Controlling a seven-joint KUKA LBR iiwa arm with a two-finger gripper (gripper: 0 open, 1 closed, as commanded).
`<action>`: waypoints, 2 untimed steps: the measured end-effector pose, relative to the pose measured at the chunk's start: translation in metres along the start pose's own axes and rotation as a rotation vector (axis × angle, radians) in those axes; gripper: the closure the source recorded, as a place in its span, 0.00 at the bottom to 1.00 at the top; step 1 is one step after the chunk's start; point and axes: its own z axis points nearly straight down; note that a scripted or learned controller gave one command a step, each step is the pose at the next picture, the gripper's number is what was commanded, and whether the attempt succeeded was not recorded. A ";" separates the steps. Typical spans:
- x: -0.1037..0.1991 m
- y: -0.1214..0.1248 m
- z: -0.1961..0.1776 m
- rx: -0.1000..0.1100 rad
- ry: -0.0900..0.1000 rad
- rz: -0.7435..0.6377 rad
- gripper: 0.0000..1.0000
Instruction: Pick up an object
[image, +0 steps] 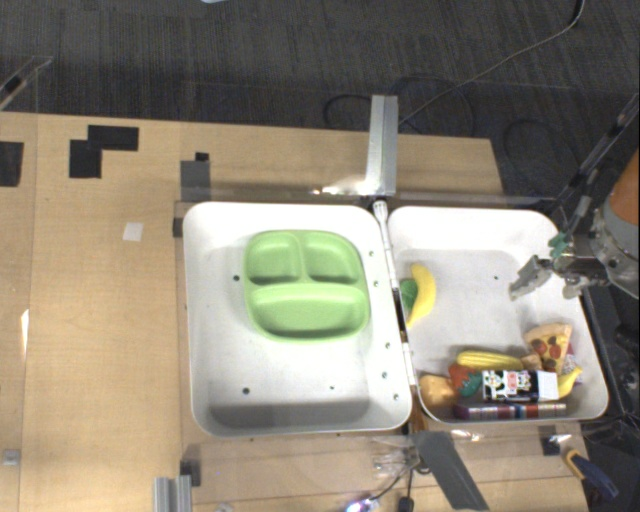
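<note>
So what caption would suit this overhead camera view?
Gripper hovering over the right bin of toy food; green divided plate in the left bin.

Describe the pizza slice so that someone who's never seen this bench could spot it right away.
Start at the right bin, then go to its near right corner, where the toys are heaped. The pizza slice lies at the heap's far right end, beside the bin wall. It's the flat tan wedge with dark red spots; its neighbours are rounded or bottle-shaped.
</note>
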 end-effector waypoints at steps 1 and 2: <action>0.064 0.068 0.142 -0.012 -0.001 0.022 0.00; 0.011 0.047 0.134 -0.001 -0.001 0.035 0.00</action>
